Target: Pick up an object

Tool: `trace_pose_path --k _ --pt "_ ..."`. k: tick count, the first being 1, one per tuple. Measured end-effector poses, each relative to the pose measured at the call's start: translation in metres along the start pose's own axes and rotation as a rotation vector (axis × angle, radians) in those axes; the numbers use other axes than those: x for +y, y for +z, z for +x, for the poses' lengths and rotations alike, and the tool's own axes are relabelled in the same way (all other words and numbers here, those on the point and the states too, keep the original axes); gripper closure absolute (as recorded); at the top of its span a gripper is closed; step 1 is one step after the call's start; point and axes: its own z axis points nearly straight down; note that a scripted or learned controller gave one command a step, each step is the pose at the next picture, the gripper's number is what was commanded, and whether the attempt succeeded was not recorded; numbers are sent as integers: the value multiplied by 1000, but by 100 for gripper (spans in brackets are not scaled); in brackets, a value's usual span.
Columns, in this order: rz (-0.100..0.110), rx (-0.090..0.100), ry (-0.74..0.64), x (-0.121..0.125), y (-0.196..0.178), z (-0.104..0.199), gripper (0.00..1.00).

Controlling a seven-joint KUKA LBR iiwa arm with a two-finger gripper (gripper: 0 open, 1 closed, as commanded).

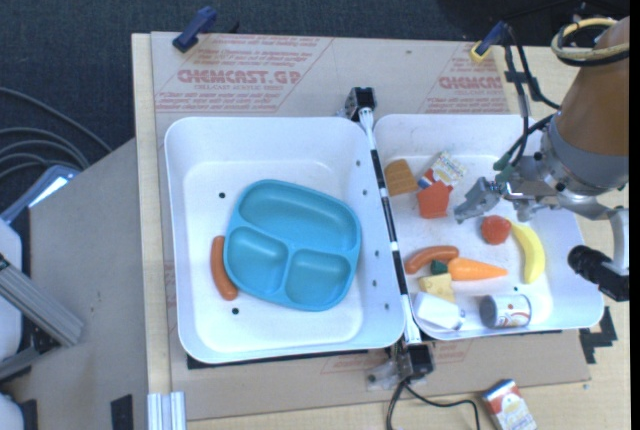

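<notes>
The arm (pixel 598 118) comes in from the right edge of the frame, its orange band uppermost, and bends down over the right bin (pixel 560 313). The gripper (pixel 482 201) hangs at mid-right, pointing left, above the gap between the orange cup (pixel 434 200) and the tomato (pixel 496 230). Whether it is spread or pressed together cannot be told, and nothing shows between its tips.

Below it lie a banana (pixel 531 251), a carrot (pixel 475 269), a sausage (pixel 431 258), a cheese wedge (pixel 436 285) and a can (pixel 505 311). A bread piece (pixel 400 177) sits at the bin's upper left.

The left bin (pixel 190 218) holds a blue tray (pixel 292 244) with a second sausage (pixel 222 268) just beside its left edge. Another can (pixel 506 405) lies on the bench (pixel 250 68) at the lower right.
</notes>
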Motion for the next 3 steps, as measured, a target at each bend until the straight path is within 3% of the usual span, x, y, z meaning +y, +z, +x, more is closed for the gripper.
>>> trace_pose_path --k 1,2,3 --pt "-1 -1 2 5 126 -49 0" --pt "-3 -1 -1 74 147 -11 0" --pt "-5 -2 0 74 137 -12 100"
